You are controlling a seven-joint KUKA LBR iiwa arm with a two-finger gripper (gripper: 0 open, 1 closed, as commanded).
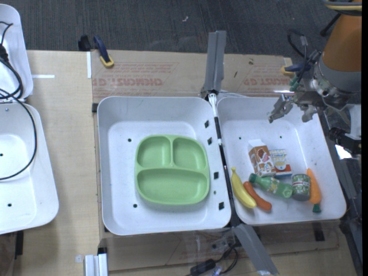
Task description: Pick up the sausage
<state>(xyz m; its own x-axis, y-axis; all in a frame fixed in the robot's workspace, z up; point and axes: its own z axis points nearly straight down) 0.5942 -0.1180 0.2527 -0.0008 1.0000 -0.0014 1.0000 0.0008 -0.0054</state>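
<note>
The sausage point(260, 198), a short red-orange link, lies near the front of the right bin point(322, 140). It sits between a yellow banana point(242, 189) and a green bottle point(275, 186) that covers its upper end. My gripper point(291, 112) hangs over the back of the same bin, well behind the sausage. It is open, with nothing between its fingers.
Around the sausage lie a small brown carton point(260, 158), a white packet point(279, 161), a green can point(301, 187) and an orange carrot point(313, 190). The left bin point(115, 154) holds a green divided plate point(172, 170). A grey divider post point(215, 62) stands between the bins.
</note>
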